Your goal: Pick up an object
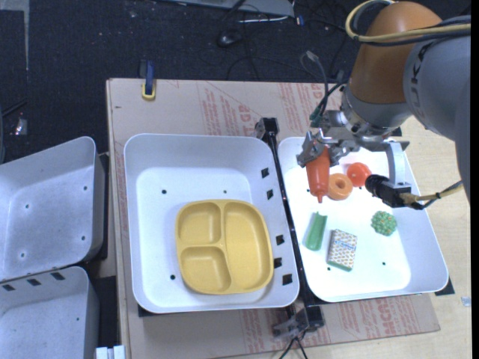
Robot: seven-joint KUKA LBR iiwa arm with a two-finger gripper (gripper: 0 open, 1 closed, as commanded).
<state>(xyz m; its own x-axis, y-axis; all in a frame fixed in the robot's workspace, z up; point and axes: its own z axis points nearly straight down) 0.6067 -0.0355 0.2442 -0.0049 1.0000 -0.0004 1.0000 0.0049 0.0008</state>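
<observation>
Right now the grey robot arm with the orange band point(389, 32) reaches in from the upper right of the frame. It ends over the top left part of the shallow white bin on the right point(430, 271). Its two-finger gripper point(320, 154) points down. The top of a long orange-red bottle-shaped toy point(318, 178) sits between the fingers. So the gripper looks closed on that toy, holding it near its wide end. The toy hangs almost straight, with its thin tip pointing down at the bin floor. I cannot tell if the tip is off the floor yet.

I think the toy was a good pick because it is thin enough to fit between the fingers, and its top stands free of the things around it.

Just beside the tip, on the right, lies an orange ring point(340, 188). A small round red-orange ball point(358, 173) sits next to the ring. These two are close, so a lift should go straight up, or the toy might bump them.

Lower in the same bin lie a flat green stick point(316, 230), a little checked box point(342, 249) and a bumpy green ball point(384, 223). They are apart from the gripper.

The shallow white bin on the left point(138, 163) holds a yellow plastic tray with three parts point(224, 247), near the middle of the frame. Nothing touches it.

I think the pick is partly done. The grip seems made, and the lift comes next.
</observation>
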